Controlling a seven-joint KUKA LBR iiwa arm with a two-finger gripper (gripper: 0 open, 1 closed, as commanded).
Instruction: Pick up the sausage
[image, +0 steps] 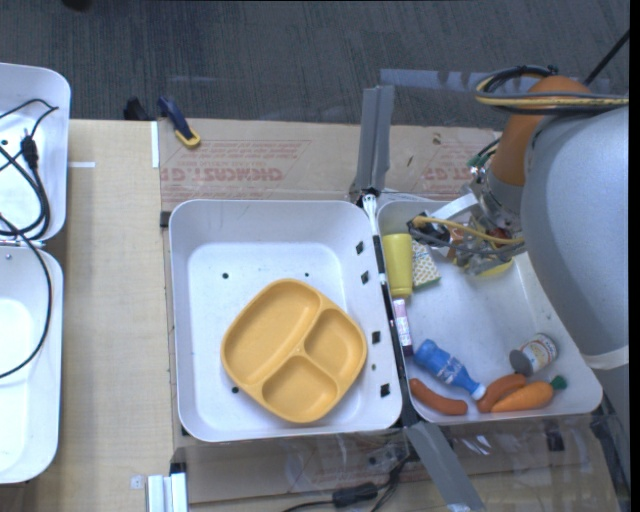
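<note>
Bench (120, 300) – w/ cardboard sheet (260, 160) on top – carries 2 white bins (185, 320) side by side.

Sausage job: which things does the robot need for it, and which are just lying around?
Needed: sausage, gripper.

Just lying around: carrot, blue bottle, small can, yellow divided plate, yellow block.
</note>
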